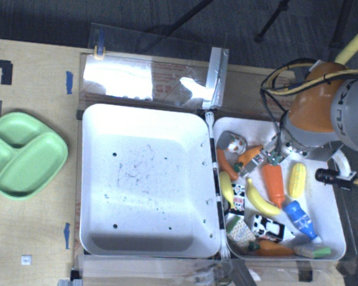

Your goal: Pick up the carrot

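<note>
Risk of grabbing a neighbour: long orange plastic carrot (274, 184) lying in right white shallow bin (336, 231), yellow corn cob (296, 179) at 3 o'clock, yellow banana (261, 201) at 7 o'clock, all crowded. Gripper (270, 157) just above carrot's top end; fingers' state impossible to tell.

The grey articulated arm with the orange band (317, 98) enters from the right and angles downward to the left. Black and yellow cables loop around its wrist. The small metal two-finger gripper (270, 156) sits low at the arm's tip, pointing down-left.
</note>
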